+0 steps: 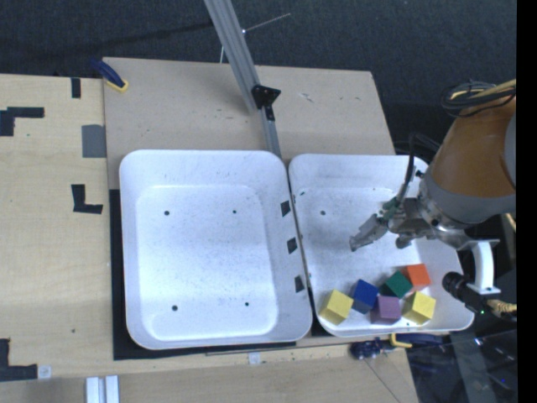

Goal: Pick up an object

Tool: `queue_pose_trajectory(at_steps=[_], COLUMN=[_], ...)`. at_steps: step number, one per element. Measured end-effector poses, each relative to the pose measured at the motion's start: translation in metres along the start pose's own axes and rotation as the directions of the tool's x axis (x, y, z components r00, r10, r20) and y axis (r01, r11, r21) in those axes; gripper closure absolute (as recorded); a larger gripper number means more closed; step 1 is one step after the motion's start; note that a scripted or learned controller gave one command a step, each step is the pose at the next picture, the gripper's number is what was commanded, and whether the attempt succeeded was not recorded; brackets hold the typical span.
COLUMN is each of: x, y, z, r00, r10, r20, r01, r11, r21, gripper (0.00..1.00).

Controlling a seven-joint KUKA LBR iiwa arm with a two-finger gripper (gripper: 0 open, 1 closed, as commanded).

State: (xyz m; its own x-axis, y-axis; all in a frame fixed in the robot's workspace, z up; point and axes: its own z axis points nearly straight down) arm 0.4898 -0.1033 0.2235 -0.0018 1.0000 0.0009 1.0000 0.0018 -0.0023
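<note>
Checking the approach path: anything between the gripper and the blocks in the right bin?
Nothing visible. The gripper hangs over bare floor of the right bin; the blue block, nearest of the cluster, lies toward the near rim with open floor between.

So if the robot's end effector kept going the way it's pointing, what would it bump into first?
The end effector points left and slightly downward, so it would probably meet the bare floor of the right bin first. The blocks lie off to one side. Depth is hard to judge here.

arm (478, 162) cut off at right edge, pincer (362, 240) blurred, green block (397, 285) partly hidden by orange block (417, 275)
</note>
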Motion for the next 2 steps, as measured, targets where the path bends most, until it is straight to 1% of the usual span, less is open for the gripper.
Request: queue_pose_trajectory(at_steps=[1,2], x=[0.000,-0.006], y=[0.000,0.005], z=[0.000,0.060], r00=[1.000,1.000], r10=[0.000,0.001], r20=[0.000,0.001], r01=[0.000,-0.001], r11=[1.000,1.000], r21=[0.000,0.005], gripper=[0.00,0.00])
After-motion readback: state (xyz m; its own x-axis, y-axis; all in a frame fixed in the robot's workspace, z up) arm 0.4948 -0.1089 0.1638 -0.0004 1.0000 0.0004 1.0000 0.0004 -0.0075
